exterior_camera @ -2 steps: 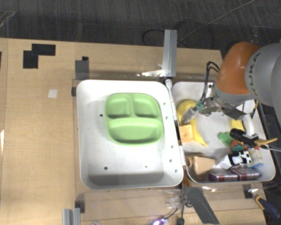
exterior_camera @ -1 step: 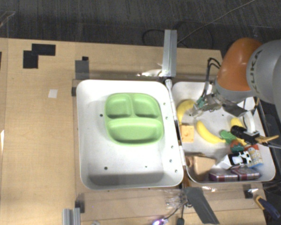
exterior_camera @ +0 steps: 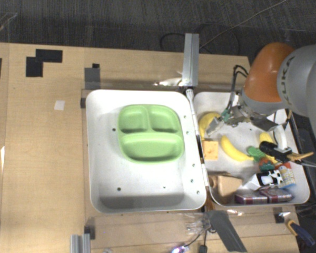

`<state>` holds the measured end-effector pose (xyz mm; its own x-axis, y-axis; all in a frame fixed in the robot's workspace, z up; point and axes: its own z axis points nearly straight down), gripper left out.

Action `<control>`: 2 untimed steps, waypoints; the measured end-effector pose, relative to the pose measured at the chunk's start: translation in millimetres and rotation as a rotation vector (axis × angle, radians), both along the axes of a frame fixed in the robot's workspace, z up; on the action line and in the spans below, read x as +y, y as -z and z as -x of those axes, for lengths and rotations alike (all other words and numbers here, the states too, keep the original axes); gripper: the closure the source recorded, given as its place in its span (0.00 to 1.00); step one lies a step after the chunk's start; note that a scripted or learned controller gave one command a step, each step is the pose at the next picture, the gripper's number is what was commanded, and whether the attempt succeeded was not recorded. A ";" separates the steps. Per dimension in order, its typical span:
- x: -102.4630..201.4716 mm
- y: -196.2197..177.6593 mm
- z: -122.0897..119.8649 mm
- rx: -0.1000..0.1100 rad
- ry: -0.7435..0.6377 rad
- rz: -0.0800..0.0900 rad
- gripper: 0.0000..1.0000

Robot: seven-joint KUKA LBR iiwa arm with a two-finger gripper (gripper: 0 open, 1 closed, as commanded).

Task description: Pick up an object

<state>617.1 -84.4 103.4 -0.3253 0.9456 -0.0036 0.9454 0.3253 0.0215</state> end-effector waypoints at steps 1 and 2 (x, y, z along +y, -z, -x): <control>-21.0 12.5 55.3 0.007 -0.054 0.005 0.00; -18.0 -0.3 52.2 -0.001 -0.056 0.002 1.00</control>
